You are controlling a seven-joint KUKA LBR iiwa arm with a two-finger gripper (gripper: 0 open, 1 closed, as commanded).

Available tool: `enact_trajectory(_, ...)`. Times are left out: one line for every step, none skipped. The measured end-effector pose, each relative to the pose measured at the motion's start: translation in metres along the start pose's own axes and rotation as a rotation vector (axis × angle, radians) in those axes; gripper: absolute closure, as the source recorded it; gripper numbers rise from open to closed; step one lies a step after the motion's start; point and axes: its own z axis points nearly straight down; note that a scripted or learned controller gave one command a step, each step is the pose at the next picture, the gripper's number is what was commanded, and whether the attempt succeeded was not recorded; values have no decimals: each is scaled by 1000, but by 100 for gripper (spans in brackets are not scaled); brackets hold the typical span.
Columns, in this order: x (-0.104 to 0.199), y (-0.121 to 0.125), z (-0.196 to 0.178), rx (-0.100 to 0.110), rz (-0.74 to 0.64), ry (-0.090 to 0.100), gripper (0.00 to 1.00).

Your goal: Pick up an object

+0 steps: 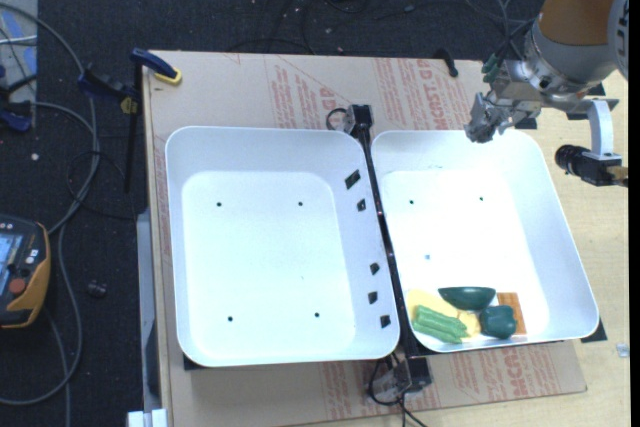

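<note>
Objects for picking, a ridged green plastic piece (pixel 439 323), a dark green bowl-shaped piece (pixel 467 296) and a teal lump (pixel 498 321), are lying at the right white bin's (pixel 560 215) near edge, so the pincer (pixel 482 129), hovering over the bin's far rim with its state impossible to tell, is needing to travel toward them and descend squarely over one.

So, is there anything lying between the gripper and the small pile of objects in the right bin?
Nothing visible. The gripper is over the far rim of the right bin; the pile lies at the near edge, with bare floor between.
</note>
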Motion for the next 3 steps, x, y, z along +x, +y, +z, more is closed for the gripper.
enact_trajectory(61,6,-185,-6,-2,1,100)
enact_trajectory(131,-30,-267,-3,-4,3,100)
enact_trajectory(175,-110,-264,2,-1,2,100)
